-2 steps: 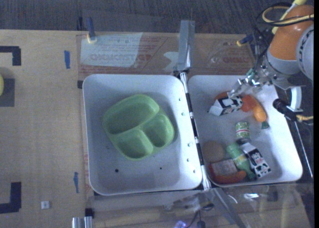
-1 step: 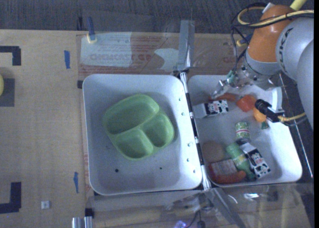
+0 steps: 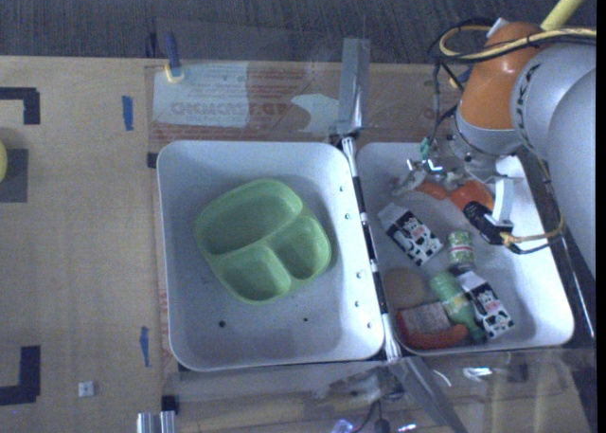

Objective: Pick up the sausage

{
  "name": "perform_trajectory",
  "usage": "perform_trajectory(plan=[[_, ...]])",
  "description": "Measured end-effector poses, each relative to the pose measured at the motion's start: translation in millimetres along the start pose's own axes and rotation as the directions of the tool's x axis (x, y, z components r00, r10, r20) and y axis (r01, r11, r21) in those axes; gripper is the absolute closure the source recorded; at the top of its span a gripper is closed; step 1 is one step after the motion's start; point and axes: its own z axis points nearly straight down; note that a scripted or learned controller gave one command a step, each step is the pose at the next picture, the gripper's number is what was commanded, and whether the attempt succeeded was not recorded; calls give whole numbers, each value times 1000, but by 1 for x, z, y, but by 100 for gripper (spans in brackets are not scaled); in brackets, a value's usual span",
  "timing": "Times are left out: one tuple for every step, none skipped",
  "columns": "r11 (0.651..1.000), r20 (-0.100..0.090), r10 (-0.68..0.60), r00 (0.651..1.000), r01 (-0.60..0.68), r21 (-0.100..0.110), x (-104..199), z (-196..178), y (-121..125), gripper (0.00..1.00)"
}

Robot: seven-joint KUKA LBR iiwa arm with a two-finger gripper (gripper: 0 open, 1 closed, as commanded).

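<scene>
The worktop (image 3: 76, 261) presents a matt, wood-like surface. Both bins (image 3: 256, 346) are smooth white plastic. The divided green tray (image 3: 265, 242) appears to be matt plastic. The sausage (image 3: 436, 334) has a glossy reddish skin.

the grey arm with an orange band (image 3: 530, 90) is cut off at the right edge; beneath it, the two-finger gripper (image 3: 428, 168) is too small to read.
</scene>
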Motion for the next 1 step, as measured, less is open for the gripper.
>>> perform_trajectory(plan=[[1000,2,-1,1000,1,-3,-1,-11,1,100]])
